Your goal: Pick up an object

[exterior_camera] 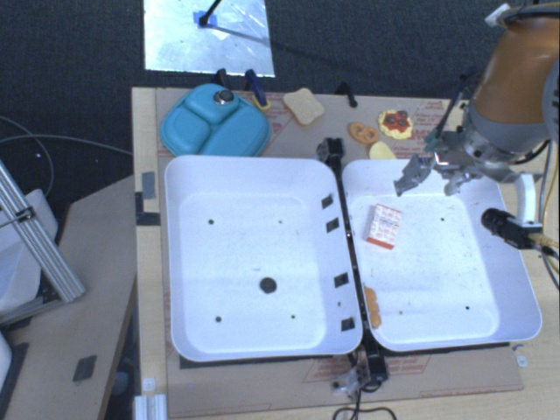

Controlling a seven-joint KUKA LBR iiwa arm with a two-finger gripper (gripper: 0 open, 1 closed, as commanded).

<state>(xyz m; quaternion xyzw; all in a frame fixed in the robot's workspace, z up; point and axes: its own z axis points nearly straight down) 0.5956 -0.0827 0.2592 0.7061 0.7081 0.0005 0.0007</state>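
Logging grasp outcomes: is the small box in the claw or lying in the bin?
Lying flat in the right bin; box sits apart from the claw.

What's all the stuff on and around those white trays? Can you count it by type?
White bins: 2
Small boxes: 1, in the right bin
Toy food pieces: 5
Blue divided plates: 1
Total: 9

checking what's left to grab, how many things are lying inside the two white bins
2, both in the right bin: a small red-and-white box near its middle-left, and a small tan piece against its left wall. The arm may hide more at the far right corner.
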